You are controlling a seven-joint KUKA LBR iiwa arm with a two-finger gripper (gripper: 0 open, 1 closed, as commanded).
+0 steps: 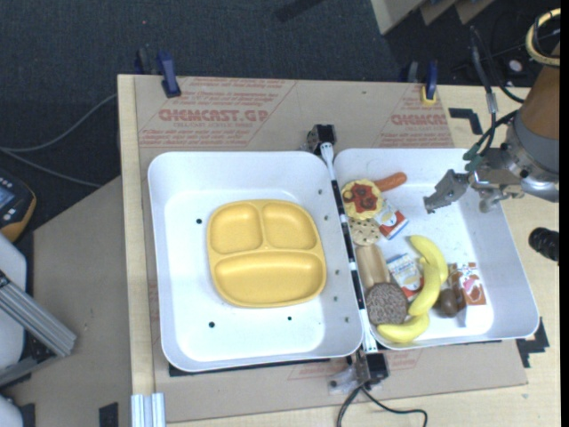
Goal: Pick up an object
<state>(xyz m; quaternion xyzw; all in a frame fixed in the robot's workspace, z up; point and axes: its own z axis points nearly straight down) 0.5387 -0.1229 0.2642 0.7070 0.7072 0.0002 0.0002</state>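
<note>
You see 2 white bins side by side on the tabletop (133, 238). The left bin (178, 265) holds a yellow divided plate (265, 253). The right bin (498, 265) holds the candidates for picking along its left side: a banana (425, 287), a round brown patty (387, 302), a small pizza (362, 197), a cookie (364, 230) and an orange sausage (391, 181). The pincer (442, 194) hangs above the bin's upper right area with nothing between its tips; you cannot tell whether they stand apart or together.

A divided plate (265, 253) lies in the left bin (178, 185); food items (400, 278) fill the right bin (498, 238).
</note>
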